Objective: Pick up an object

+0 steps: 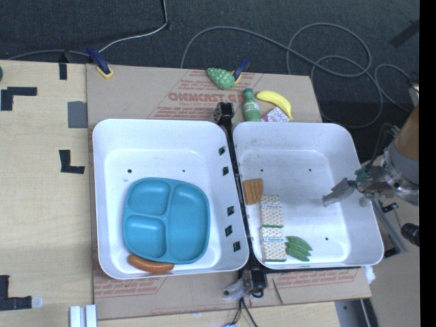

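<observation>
The right bin [327, 142] holds a small brown square [253, 191], two pale patterned packets [272, 211] [273, 242] and a green pea pod [298, 247], all along its left and front side. My gripper [338, 193] reaches in over the bin's right wall, low above the bare floor. It is well to the right of the packets and touches none of them. Nothing shows in its grasp. The left bin [136, 138] carries a blue divided plate [165, 219] with an orange sausage [150, 264] at the plate's front edge.
Behind the bins on the cardboard lie a green toy [221, 78], a green bottle [250, 105], a banana [275, 101] and a pink-and-white packet [275, 116]. Clamps [100, 63] hold the board's back edge. Cables run across the dark floor behind.
</observation>
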